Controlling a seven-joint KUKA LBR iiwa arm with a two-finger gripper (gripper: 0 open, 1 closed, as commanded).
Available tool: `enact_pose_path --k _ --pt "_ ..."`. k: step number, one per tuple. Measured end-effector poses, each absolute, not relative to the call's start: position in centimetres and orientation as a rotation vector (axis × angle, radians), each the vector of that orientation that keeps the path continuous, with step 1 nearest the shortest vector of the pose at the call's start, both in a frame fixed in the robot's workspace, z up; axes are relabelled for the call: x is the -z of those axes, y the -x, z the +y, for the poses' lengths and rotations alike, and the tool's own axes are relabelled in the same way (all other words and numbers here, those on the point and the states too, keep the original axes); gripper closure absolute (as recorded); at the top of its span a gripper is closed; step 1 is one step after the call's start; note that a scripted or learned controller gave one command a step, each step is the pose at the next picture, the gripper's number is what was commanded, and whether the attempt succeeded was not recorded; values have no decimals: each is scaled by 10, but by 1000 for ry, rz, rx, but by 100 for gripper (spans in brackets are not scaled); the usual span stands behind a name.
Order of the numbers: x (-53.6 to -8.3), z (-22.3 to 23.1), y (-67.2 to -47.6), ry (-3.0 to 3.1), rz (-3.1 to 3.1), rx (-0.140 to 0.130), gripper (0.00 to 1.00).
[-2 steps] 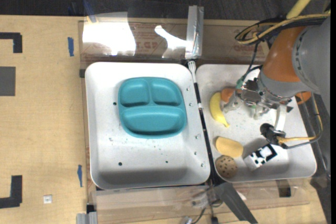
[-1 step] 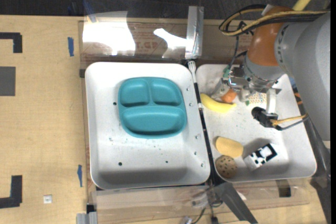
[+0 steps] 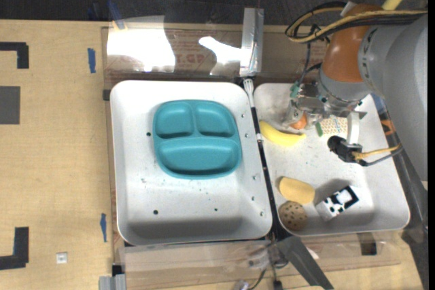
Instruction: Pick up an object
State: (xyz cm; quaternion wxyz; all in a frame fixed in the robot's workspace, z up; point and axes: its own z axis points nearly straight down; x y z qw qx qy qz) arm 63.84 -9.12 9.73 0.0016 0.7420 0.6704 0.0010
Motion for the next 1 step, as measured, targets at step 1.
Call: enact_pose_path --k 1 --pt "-189 -34 -649 -2336 2094 -11 100"
